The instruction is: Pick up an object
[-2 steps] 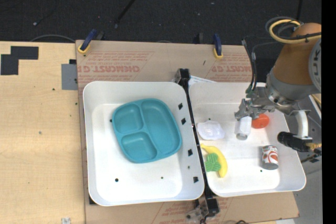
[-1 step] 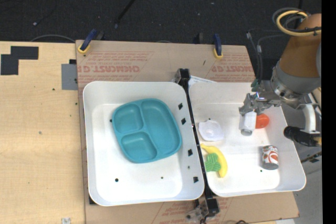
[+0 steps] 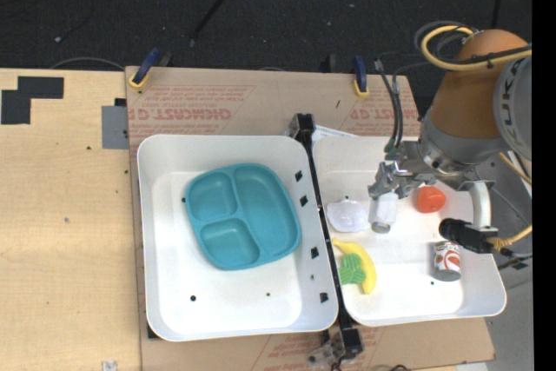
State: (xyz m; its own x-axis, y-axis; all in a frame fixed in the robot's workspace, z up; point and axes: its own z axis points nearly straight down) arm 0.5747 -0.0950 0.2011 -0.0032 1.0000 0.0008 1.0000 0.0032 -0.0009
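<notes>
We are reaching for the clear lid point(image 3: 347, 215), lying flat in the right bin point(image 3: 486, 304) toward nine o'clock; being roundish, it is showing no long axis we can tell. Our tool point(image 3: 380, 213) is hanging just at its three o'clock, and we cannot tell its state. We judge the approach is under way; next we are needing to centre and descend.

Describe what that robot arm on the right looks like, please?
The arm has a rounded orange band above the wrist and a grey link bearing dark lettering at the frame's edge. Black and yellowish cables loop over its top. Its gripper is a small silvery metal assembly with pale fingers.
</notes>
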